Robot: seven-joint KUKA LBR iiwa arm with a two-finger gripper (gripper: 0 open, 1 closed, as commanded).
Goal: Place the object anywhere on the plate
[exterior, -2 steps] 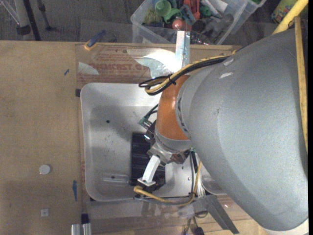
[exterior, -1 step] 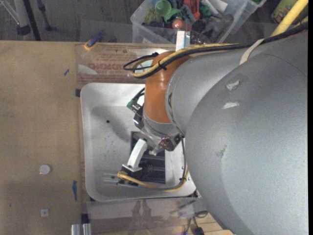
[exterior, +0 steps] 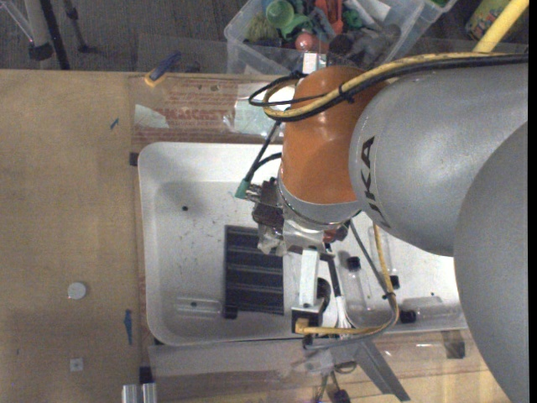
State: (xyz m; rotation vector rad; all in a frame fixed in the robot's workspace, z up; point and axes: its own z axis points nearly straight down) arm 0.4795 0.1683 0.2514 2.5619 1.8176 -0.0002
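Note:
A white bin (exterior: 164,225) takes up the middle of the camera view. Inside it, near the front wall, lies a black ribbed rectangular slab (exterior: 250,275), flat on the floor. My gripper (exterior: 284,240) hangs at the slab's right edge, under the orange wrist band (exterior: 323,141). The wrist and arm cover the gripper's tip, so what is under it is hidden. The bulky grey arm hides the right part of the bin.
A small clear piece (exterior: 197,306) lies by the bin's front left corner, and a dark speck (exterior: 185,207) on its floor. A clear tub of coloured toys (exterior: 336,15) stands behind the bench. A grey disc (exterior: 76,290) sits on the wooden top at left.

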